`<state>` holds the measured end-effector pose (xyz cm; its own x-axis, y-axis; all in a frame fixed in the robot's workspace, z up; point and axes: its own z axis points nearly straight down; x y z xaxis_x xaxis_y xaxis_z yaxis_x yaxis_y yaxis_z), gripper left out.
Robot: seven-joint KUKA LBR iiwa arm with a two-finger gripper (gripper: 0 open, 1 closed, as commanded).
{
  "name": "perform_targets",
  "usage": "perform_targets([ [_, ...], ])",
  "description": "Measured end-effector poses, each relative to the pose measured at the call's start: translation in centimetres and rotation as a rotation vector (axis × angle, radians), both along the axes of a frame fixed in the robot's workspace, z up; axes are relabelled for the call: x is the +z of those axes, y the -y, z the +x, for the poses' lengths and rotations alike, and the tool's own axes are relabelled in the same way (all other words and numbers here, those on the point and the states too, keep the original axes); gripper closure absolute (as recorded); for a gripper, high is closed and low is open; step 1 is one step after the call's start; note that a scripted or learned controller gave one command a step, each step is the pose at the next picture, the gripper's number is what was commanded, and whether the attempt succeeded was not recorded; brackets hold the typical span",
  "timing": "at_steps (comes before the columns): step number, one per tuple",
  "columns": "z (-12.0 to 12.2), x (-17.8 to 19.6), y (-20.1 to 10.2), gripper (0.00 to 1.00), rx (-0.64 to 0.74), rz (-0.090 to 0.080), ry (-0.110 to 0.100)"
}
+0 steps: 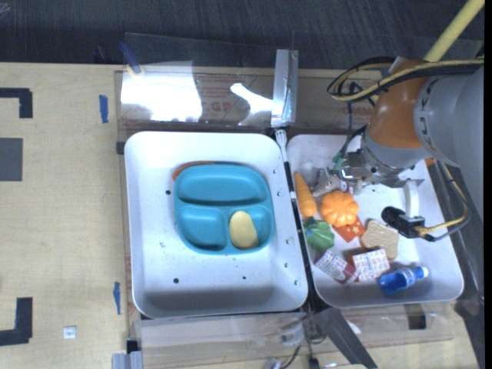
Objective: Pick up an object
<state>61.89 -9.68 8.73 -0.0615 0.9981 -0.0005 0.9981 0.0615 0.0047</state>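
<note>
My gripper (344, 174) hangs over the back part of the right bin (450, 279), just above and behind an orange pumpkin (339, 206). An orange carrot (305, 199) lies along the bin's left wall. Below the pumpkin sit a green vegetable (319, 235), a tan slice of toast (380, 237), two red-and-white packets (332, 265) (370, 264) and a blue bottle (401, 279). I see nothing held in the gripper.
The left bin (154, 283) holds a blue divided plate (201, 206) with a yellow lemon-like piece (243, 229) in its lower right compartment. A metal divider (284, 87) stands behind the bins. Wooden bench top (58, 206) spreads to the left.
</note>
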Motion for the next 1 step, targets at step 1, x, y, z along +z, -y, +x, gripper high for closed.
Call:
perform_targets([
  [1,-4.31,0.03,1.45,0.0,0.041,-0.001,0.001],
])
